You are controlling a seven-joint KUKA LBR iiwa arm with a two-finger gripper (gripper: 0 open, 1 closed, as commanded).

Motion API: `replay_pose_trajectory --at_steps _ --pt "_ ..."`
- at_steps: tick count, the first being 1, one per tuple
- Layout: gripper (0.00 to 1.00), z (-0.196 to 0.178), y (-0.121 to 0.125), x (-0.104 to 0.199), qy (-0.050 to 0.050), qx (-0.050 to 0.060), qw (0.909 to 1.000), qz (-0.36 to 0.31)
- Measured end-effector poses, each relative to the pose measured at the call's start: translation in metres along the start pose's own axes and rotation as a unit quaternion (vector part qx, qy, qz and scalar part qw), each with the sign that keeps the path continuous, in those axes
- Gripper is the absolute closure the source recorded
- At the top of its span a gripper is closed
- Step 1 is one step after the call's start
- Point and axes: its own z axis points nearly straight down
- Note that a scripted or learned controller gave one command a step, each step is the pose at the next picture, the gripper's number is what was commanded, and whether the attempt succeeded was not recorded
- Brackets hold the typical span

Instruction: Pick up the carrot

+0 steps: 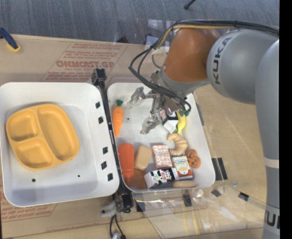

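Approach step under way: claw (142, 111) hangs spread wide, holding nothing, right of the carrot (117, 120), and must next shift left and descend.

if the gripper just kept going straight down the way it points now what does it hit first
Most likely the bare floor of the right bin. The gripper, fingers spread, points down and toward the carrot, which lies just beside that line against the bin's left wall. Depth is hard to judge from this slanted view.
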Motion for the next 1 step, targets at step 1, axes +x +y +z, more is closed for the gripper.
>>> replay_pose_trajectory --at_steps 1 --pt "0.00 0.0570 -0.0123 -0.0375 -0.004 0.002 0.9971 0.077"
